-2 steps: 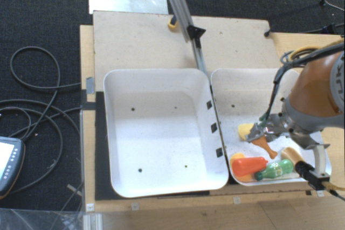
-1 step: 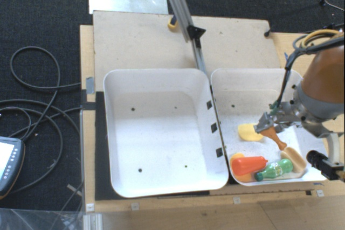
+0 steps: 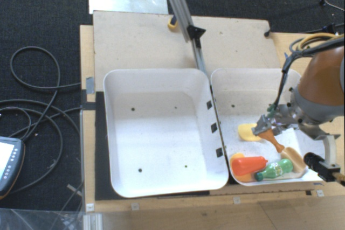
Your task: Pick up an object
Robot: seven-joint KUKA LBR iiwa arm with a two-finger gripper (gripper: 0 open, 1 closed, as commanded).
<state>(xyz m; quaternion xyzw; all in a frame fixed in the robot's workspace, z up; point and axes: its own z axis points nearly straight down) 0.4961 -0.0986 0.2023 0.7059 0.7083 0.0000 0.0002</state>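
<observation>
In the right bin (image 3: 253, 81) my gripper (image 3: 266, 126) hangs low, right at the edge of a flat yellow object (image 3: 248, 131). A brown wooden utensil (image 3: 284, 151) runs from just under the gripper toward the bin's front right corner. I cannot tell whether the gripper touches either of them. An orange-red object (image 3: 248, 165) and a green bottle (image 3: 274, 169) lie side by side along the bin's front wall.
The left bin (image 3: 156, 132) stands beside the right one, with a divider wall (image 3: 214, 126) between them. A grey pole (image 3: 180, 5) slants over the back of the bench. Cables and a pendant (image 3: 8, 161) lie on the floor at left.
</observation>
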